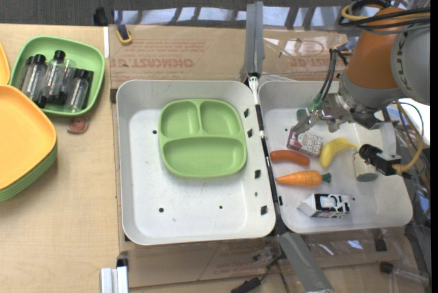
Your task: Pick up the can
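Observation:
The can [312, 143], small with a red and white label, lies on its side in the right bin [393, 213], just left of a yellow banana [335, 150]. My gripper [311, 122] hangs just above and behind the can, reaching in from the right under the orange-banded wrist [373, 59]. Its fingers look spread, with one silvery finger [300, 129] slanting down at the can's left edge. Nothing is held between them.
The right bin also holds a red-orange pepper [289, 157], a carrot [301, 179], a white and black carton [328, 204] and a pale cylinder [365, 167]. A green divided plate [202, 136] sits in the left bin [137, 209]. Left of the bins stand a green tray of vials [58, 76] and orange plates [24, 141].

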Robot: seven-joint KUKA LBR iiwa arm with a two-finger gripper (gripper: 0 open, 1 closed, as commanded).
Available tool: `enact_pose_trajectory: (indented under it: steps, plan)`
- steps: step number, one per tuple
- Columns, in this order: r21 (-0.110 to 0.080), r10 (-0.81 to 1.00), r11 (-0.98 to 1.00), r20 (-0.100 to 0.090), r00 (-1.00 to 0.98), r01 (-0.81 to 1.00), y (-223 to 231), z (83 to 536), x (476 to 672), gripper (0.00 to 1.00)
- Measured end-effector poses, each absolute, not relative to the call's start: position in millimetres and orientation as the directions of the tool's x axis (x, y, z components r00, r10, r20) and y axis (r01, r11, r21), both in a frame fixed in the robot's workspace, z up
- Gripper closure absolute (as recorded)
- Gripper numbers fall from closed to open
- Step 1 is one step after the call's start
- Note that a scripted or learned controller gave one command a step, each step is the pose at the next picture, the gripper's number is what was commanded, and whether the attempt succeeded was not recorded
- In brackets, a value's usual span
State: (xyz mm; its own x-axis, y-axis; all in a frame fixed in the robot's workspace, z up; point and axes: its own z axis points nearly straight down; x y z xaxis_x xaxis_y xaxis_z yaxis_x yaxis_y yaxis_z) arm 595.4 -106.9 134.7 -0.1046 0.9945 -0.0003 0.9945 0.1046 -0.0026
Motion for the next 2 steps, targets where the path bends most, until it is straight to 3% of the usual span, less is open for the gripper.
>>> enact_pose_trajectory:
  steps: [1,2]
  plan:
    - [-0.001,0.997,-0.074,-0.001,0.074,0.997,-104,91,636.1,0.0]
    - [-0.002,0.996,0.086,-0.002,-0.086,0.996,-81,191,616.4,0.0]
